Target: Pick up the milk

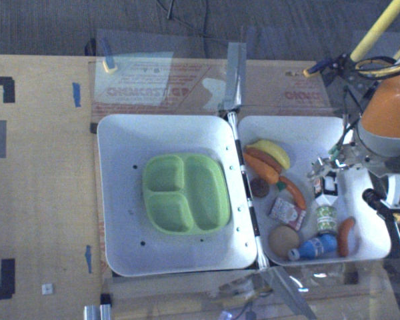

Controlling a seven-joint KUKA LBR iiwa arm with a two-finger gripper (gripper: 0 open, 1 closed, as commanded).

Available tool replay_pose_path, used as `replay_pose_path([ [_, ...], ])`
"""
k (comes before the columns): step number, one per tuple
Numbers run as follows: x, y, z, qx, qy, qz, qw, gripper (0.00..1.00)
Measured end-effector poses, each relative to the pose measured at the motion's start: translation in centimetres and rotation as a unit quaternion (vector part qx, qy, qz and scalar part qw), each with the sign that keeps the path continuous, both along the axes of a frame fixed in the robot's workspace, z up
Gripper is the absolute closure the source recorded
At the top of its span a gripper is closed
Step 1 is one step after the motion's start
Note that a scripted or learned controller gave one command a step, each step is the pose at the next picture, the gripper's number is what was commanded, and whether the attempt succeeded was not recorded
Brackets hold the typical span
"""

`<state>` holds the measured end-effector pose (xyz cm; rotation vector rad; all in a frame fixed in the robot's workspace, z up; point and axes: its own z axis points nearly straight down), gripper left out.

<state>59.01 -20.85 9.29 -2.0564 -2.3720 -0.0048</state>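
Gripper is hovering over the milk carton, hiding it; we cannot tell its opening; green bottle is lying just beside.

The right bin holds lots of play food. The milk, a small carton, lies near the middle of this bin. A banana lies near the bin's top left corner, with a carrot just beside it. A blue bottle lies near the bin's bottom edge, and a sausage lies beside it. The gripper hangs over the bin's right part, above and right of the milk. Left of this bin, the other bin holds a green tray.
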Motion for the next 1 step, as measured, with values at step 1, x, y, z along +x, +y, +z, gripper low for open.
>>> replay_pose_path([
  [1, 1.22, 7.60, 10.46, -0.0014, 0.002, 0.044, 0.9990, 1.00],
])
